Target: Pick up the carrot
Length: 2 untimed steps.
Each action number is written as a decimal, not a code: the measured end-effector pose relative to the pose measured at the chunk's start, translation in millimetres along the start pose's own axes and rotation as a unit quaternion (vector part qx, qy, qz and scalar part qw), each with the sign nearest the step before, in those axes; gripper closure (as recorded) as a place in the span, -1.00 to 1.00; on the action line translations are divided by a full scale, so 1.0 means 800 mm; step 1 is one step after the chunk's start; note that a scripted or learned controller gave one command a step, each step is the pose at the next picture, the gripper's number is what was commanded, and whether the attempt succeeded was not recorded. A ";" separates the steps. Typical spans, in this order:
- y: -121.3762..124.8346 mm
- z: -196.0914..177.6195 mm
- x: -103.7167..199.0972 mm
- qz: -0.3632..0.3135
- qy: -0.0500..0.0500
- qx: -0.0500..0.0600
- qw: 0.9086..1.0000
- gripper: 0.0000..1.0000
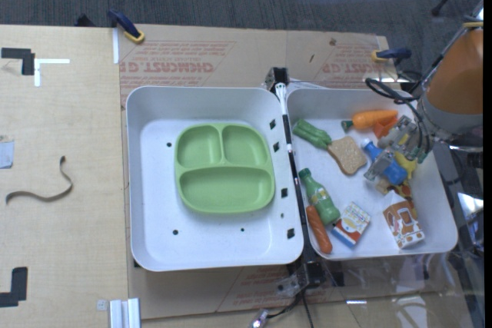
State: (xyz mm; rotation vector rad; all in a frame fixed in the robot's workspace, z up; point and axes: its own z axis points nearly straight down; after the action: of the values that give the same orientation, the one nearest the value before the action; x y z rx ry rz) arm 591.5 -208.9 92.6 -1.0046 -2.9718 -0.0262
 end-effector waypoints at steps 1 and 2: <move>0.055 -0.005 -0.026 0.113 0.004 0.011 0.994 -1.00; 0.110 0.002 -0.002 0.281 -0.004 0.012 0.960 -1.00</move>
State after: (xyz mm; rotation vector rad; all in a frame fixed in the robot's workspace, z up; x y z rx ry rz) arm 646.0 -140.3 92.2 -1.7969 -2.5655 0.0160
